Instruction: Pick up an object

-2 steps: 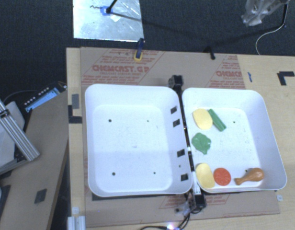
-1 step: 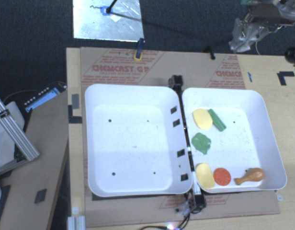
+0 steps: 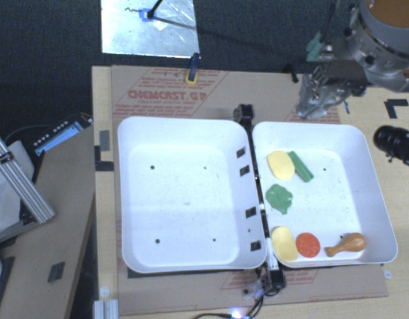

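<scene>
The right bin [image 3: 364, 178] holds several toy foods. A pale yellow piece [image 3: 280, 165] and a long green piece [image 3: 300, 166] lie side by side near its far left. A leafy green piece [image 3: 279, 198] rests just below them. Along the near wall sit another yellow piece [image 3: 283, 242], a red round piece [image 3: 308, 245] and a brown drumstick [image 3: 347, 244]. My gripper [image 3: 319, 102] hangs over the far rim of the right bin, high above and behind the yellow and green pieces. Nothing shows in its grasp.
The left bin [image 3: 184, 191] sits beside the right one, with black clips [image 3: 247, 171] along the shared wall. A shiny metal sheet [image 3: 150, 17] lies at the back left, and a yellow and blue clip [image 3: 192, 72] on the cardboard below it.
</scene>
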`<state>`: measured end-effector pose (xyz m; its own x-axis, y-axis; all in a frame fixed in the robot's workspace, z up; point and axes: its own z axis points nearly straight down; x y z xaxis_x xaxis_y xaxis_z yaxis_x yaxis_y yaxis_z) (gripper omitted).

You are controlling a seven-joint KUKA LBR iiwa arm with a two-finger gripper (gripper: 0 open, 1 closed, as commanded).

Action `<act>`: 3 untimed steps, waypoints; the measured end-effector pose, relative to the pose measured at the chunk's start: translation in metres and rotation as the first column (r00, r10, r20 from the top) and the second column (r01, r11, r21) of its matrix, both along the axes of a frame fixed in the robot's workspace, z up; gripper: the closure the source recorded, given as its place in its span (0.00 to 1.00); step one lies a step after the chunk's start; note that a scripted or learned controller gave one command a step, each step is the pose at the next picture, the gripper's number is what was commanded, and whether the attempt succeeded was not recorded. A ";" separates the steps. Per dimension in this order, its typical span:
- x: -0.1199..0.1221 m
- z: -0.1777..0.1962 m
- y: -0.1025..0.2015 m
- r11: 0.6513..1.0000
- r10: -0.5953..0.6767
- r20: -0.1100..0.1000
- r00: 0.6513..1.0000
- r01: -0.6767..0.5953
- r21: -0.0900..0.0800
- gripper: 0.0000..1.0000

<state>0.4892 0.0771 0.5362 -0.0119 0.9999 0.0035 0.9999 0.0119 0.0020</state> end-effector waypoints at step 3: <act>0.017 0.001 -0.019 1.000 0.000 0.002 1.000 0.000 0.001 1.00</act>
<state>0.5062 0.0583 0.5371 -0.0122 0.9999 0.0041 0.9999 0.0122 0.0039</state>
